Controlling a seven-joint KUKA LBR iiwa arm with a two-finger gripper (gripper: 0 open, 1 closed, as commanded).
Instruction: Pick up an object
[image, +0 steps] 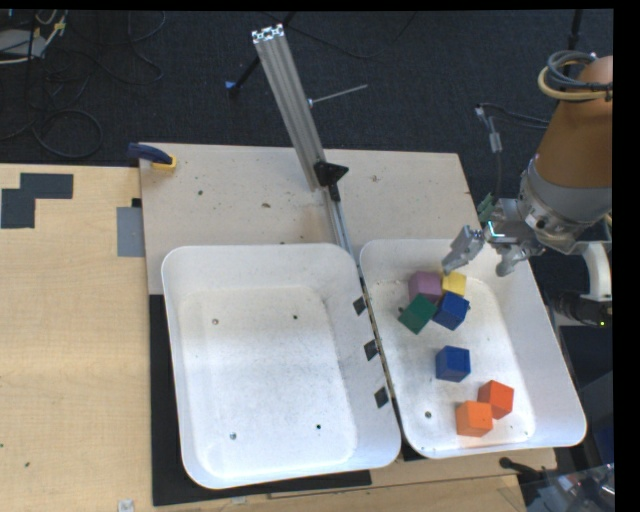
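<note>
While the gripper hangs with fingers apart and bare over the right bin, the yellow cube lies just beside it, touching the pink cube

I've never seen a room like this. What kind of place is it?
Probably a robot lab or test bench. A grey robot arm with an orange band reaches over two shallow white plastic bins, one holding small coloured cubes, and loose black cables lie on the dark floor.
</note>
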